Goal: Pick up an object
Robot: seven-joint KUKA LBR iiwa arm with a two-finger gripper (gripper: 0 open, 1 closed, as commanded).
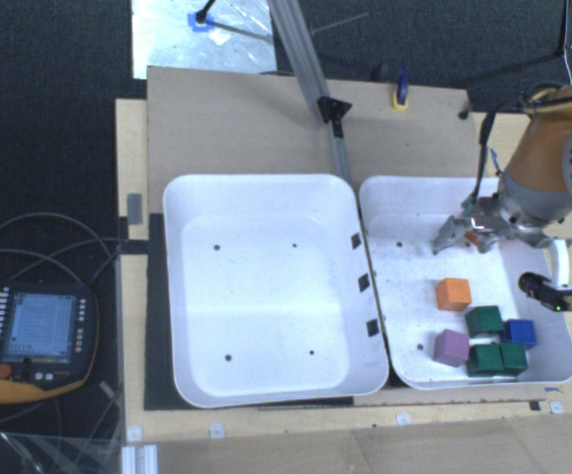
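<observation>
My hand: my hand (470, 233) hangs over the upper part of the right bin (404, 210), its fingers spread apart with nothing between them.
Nearest thing: the orange cube (453, 293) lies just below my hand in the camera view, toward the bin's near edge; I judge it the likeliest pick.
Cube's lie: it stands apart from the others, sides roughly square to the bin, no long axis to speak of.
Coming move: I judge I must shift toward the near edge and come down over it.
Right bin's load: besides the orange cube, a purple cube (451, 347), a blue cube (520, 332) and green blocks (490, 342) crowd together in the near right corner.
Left bin: the left bin (266, 191) shows only its white floor.
Desk: both bins sit side by side on the desk (236, 117).
</observation>
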